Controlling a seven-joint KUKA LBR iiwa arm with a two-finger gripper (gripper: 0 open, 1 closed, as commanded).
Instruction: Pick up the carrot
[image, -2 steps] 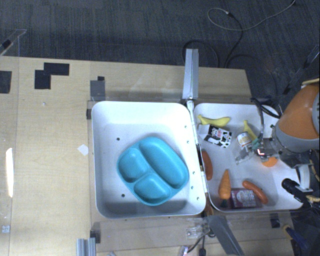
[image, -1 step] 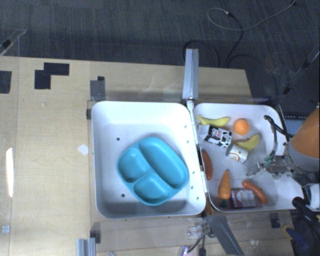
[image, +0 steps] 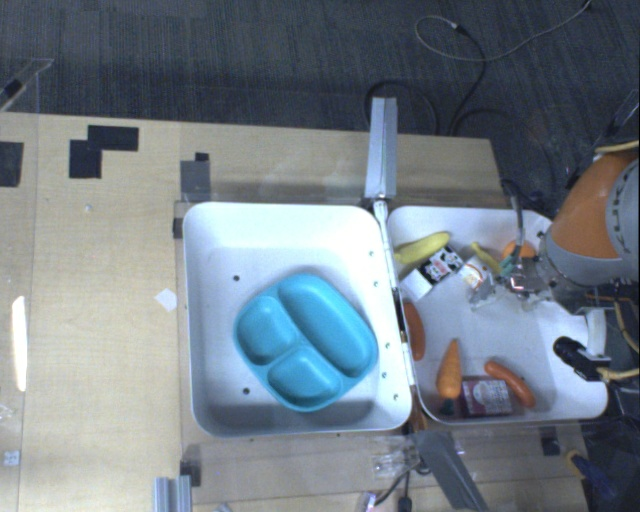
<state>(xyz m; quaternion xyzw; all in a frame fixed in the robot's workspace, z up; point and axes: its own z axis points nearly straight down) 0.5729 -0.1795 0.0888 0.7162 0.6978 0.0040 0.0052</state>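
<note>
Nearest the camera in the right bin (image: 585, 405) there's a dark can or jar (image: 486, 397) lying on its side, label too blurry to read. The carrot (image: 449, 368) sits just left of it, pointy end up, apparently touching it. A second orange thing (image: 510, 382) lies by the can's right end, hard to identify. A brownish sausage-looking item (image: 414, 330) hugs the bin's left wall. In the left bin (image: 200, 300), a blue divided tray (image: 305, 340). Farther back, a banana (image: 424, 246) and small cluttered bits. The gripper (image: 520, 280) hangs over that clutter; open or closed, can't tell. The arm (image: 600, 215) is cut off at the right.
</note>
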